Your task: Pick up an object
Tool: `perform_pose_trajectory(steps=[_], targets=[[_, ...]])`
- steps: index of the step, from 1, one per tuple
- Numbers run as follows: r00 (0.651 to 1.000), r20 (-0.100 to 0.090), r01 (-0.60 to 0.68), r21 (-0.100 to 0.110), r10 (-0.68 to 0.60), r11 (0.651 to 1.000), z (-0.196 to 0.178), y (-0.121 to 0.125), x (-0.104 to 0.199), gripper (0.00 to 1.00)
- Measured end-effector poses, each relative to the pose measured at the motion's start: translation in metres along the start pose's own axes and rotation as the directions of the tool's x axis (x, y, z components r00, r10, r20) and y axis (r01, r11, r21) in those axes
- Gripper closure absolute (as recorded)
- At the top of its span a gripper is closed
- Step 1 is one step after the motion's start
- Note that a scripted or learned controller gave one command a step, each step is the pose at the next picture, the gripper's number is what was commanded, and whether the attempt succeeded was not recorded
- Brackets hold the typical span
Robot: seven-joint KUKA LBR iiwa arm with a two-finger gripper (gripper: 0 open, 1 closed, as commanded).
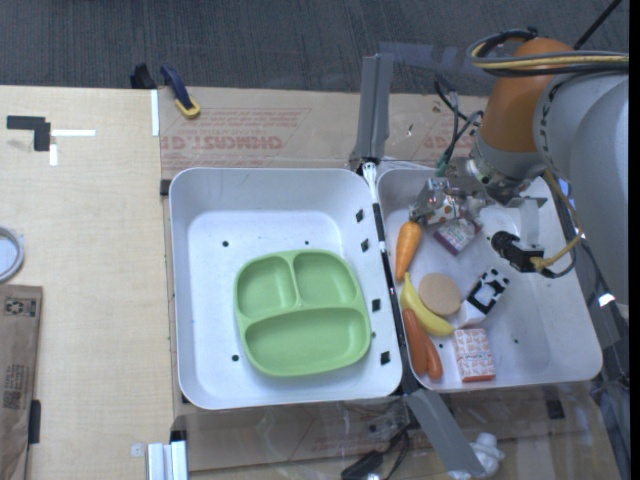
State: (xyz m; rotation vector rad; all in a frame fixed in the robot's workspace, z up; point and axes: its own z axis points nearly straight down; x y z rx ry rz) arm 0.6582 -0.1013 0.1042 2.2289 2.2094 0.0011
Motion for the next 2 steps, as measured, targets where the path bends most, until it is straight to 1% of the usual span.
perform_pose_trajectory(steps=[1, 2], targets=[[1.000, 0.001, -0.001, 0.000, 0.001, 1.000, -0.009, 0.000, -0.001, 1.00], [0.999, 0.000, -0.052, 0.001, 0.052, 0.999, -0.131, 0.001, 0.041, 1.00]])
